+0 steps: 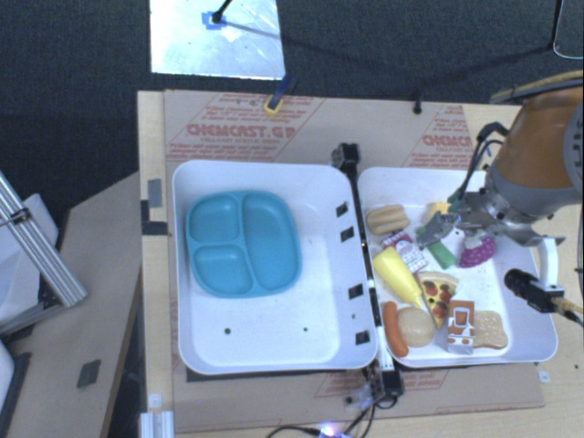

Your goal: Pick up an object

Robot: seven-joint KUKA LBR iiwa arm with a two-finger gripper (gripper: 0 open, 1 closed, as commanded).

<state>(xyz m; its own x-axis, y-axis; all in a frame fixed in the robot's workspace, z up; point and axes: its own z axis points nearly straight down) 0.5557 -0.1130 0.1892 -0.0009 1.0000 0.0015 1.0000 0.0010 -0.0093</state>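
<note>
Red "CHEMCAST GP" lettering marks the brown paper-covered surface [246, 128]; the metal end effector's [436, 233] grip state cannot be told.

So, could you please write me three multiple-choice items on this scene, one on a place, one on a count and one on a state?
1. Where does the blue tray lie?
A. In the left bin
B. In the right bin
C. On the floor

2. How many compartments does the blue tray have?
A. One
B. Three
C. Six

3. How does the yellow bottle sit in the right bin?
A. Lying on its side
B. Standing upright
C. Hanging from the arm

Answers: 1 A, the tray rests on the left bin floor. 2 B, two ridges split it into three wells. 3 A, its length lies flat among the toy foods, beside the pizza slice.
</note>
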